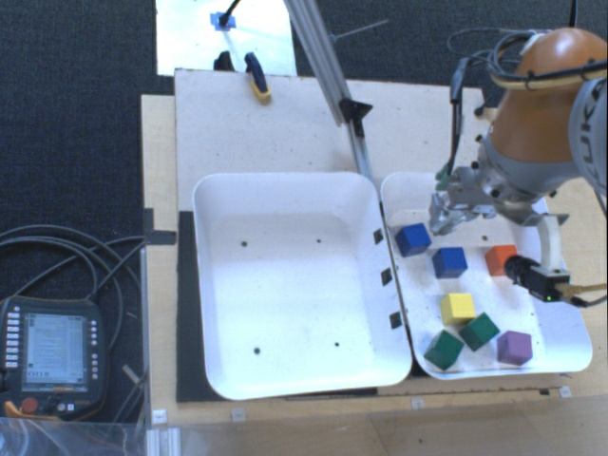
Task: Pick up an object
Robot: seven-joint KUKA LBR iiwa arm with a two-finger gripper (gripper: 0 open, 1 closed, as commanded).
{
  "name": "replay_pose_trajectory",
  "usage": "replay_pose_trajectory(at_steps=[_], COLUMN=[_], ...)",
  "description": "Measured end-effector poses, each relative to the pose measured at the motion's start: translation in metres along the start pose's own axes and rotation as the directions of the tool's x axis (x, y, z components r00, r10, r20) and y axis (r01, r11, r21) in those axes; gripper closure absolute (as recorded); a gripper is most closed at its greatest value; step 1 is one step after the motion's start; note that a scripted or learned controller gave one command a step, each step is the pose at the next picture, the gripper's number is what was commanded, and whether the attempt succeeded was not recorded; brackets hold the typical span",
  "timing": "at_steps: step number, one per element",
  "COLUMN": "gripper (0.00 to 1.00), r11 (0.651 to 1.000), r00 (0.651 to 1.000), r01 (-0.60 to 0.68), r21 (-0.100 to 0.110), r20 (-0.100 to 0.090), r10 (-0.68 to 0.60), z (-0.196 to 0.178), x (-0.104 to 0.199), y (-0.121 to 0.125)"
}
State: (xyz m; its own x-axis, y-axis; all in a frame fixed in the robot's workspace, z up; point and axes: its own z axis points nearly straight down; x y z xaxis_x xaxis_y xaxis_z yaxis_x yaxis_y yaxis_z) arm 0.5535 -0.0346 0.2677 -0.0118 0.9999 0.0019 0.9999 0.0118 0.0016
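Glossy white plastic bins (pixel 285 193)

The grey arm (pixel 556 131) reached in from the right side of the view, its orange band bulging at the upper right with dark cables looping over it. Below the band the wrist narrowed to a metal head tilted down and to the left. The pincer (pixel 446 218) hung low at its tip, pointing downward.
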Motion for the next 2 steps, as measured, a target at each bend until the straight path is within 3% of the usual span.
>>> replay_pose_trajectory(at_steps=[2], gripper=[1.0], r11=[1.0], r00=[1.0], r01=[-0.001], r21=[0.001], r20=[0.0], r10=[0.001], z=[0.022], x=[0.102], y=[-0.015])
